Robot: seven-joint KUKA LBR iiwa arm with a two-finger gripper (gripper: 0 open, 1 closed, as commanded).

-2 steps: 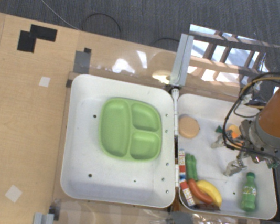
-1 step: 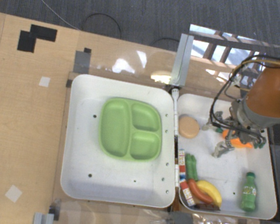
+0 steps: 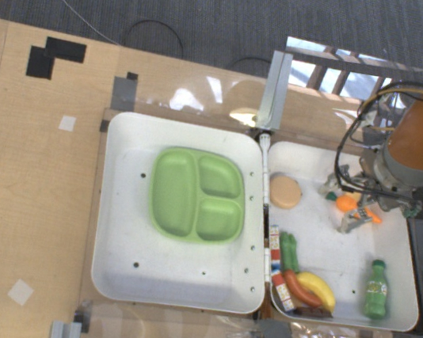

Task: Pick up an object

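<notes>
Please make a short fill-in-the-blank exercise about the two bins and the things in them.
1. The green divided plate lies in the ____ bin.
2. The banana lies in the ____ bin.
3. The green bottle has a ____ cap.
4. The gripper hangs over the ____ bin.

Missing words: left; right; green; right

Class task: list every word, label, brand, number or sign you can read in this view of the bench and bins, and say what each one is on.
No text can be read.
Green bottle: its label is too small and blurred to read.
Strip between the two bins: it has red and white markings, too small to read.
Black shapes on the bench: plain patches, no letters.
</notes>
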